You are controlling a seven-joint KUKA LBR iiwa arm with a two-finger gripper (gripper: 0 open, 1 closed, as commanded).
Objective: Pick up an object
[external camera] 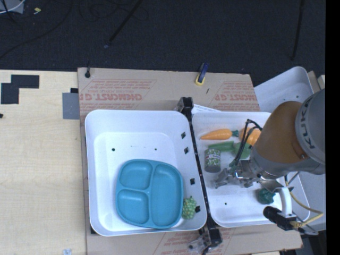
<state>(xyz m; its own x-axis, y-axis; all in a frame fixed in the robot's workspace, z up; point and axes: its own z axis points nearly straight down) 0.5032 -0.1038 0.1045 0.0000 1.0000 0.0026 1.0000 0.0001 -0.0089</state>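
Observation:
My gripper (225, 178) is low over the middle of the right bin (239, 219), on the end of the grey and orange arm (284, 139). Just up and left of it stands a small green can (212, 159). An orange carrot (217, 134) with a green stem lies at the back of the bin. An orange object (254, 137) is partly hidden behind the arm. A teal object (265, 196) lies right of the gripper, near the bin's front. I see nothing held in the gripper.
The left bin (101, 142) holds a blue divided plate (149, 193) and a green bumpy cluster (188, 207) at its front right corner. A raised divider (194, 158) separates the two bins. A black part (277, 215) of the arm hangs over the right bin's front edge.

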